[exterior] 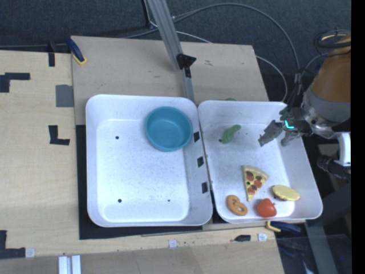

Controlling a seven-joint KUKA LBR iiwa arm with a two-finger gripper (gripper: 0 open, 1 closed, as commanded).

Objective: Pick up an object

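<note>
My end effector hangs with fingers apart, gripping nothing — near the green leafy piece. Right bin: pizza slice, pretzel, tomato. Left bin: blue bowl.

Two speckled white bins sit on a pale wood bench, holding a blue bowl, green leafy piece, yellow-and-red pizza slice, brown pretzel, red tomato and yellow-brown bun.
</note>
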